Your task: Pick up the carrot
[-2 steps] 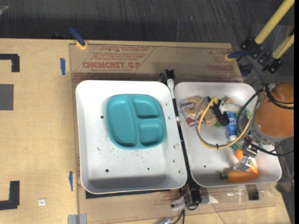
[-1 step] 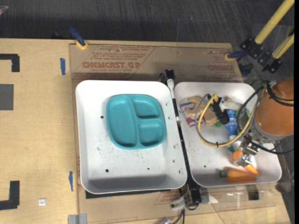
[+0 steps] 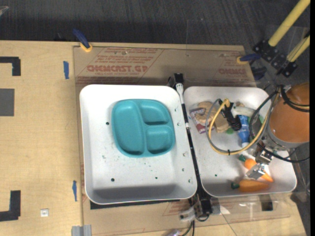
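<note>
The carrot [image 3: 254, 185], orange with a green stub at its left end, lies flat along the near wall of the right bin [image 3: 216, 181], close to the front right corner. My gripper [image 3: 261, 166] hangs low just above and slightly right of the carrot's middle, under the orange-banded wrist [image 3: 290, 119] that reaches in from the right. A small orange piece [image 3: 251, 164] sits right beside the gripper on its left. The gripper's metal parts hide its tip, and whether it touches the carrot is unclear.
The left bin [image 3: 98, 171] holds a teal divided plate [image 3: 143, 127]. At the back of the right bin lie a crumpled wrapper [image 3: 201, 114], a white item [image 3: 243, 110] and a blue item [image 3: 244, 134]. A small green piece [image 3: 243, 157] lies near the gripper.
</note>
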Motion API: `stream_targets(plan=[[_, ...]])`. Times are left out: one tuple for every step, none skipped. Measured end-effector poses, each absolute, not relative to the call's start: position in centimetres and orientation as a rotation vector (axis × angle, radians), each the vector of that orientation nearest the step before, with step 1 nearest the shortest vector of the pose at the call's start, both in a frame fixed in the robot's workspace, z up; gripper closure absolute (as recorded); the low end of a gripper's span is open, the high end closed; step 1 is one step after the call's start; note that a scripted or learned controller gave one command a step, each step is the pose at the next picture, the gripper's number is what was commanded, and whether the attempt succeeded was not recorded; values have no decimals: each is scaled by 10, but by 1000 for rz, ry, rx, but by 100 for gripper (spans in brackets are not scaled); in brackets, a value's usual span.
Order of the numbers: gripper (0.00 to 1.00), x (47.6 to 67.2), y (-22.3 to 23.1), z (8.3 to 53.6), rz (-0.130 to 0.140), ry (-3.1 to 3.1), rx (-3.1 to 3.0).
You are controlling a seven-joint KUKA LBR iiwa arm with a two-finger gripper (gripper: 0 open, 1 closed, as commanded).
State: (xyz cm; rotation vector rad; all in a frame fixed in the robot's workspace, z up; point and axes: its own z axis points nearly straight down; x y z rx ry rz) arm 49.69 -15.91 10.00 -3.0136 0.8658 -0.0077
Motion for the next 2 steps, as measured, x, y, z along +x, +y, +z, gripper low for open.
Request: stream_targets(plan=[[0, 494, -157, 90, -19, 830, -3024], [0, 497, -149, 90, -15, 1150, -2926]])
